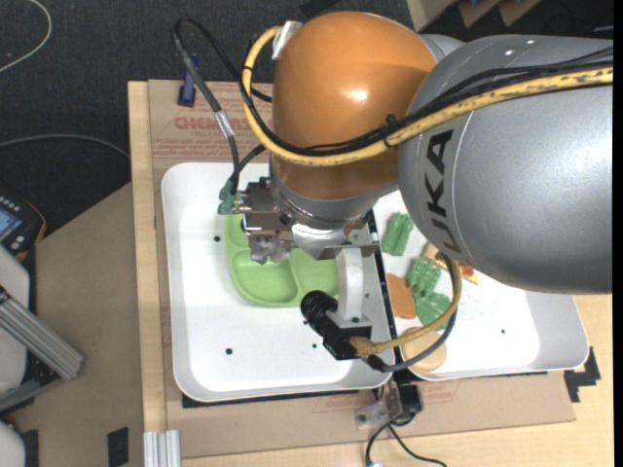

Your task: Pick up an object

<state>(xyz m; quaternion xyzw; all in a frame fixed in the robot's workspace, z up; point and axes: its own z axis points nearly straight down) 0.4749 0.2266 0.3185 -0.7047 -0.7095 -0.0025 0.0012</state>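
A flat light-green object [265, 278] lies in the left white bin [209, 339], near its middle. My gripper [292, 246] hangs directly over the green object's upper right part, mostly hidden beneath the orange wrist band and grey arm. I cannot see whether it touches the object. In the right bin [526, 343], close to the divider, lie two darker green blocks [397, 233] [425, 276] and an orange piece [402, 296].
The arm covers the far half of the right bin and the top of the left bin. A small red item [468, 273] and a tan object [433, 354] sit in the right bin. Black cable and a connector [331, 327] dangle over the left bin's right side.
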